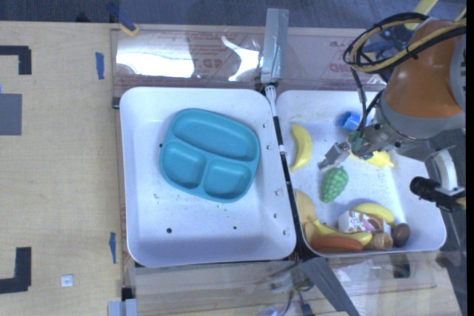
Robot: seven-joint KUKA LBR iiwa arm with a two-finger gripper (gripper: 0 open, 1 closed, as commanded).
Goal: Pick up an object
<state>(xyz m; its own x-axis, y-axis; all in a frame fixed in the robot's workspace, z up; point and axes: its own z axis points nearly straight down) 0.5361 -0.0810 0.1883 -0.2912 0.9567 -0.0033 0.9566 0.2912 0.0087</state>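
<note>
Two white bins side by side on the table (52,159). Left bin (141,226) has a blue divided plate (209,154), three compartments, lying flat near the middle. Right bin (426,233) holds toy food: yellow banana (301,146) near the left wall, green bumpy fruit (334,183) mid-bin, small blue block (348,120) toward the back, small yellow piece (381,158) just beside the claw. Front pile: second banana (376,212), a red-white packet (357,223) with print too small to read, red-orange sausage-like item (337,242), brown round item (400,233). No brand or text legible anywhere. Arm (422,85) comes in from the right, orange band above the wrist. Claw (346,149) is low over the right bin, above the green fruit and between blue block and yellow piece. Cannot tell whether the claw is released or clenched; nothing visibly grasped.
</note>
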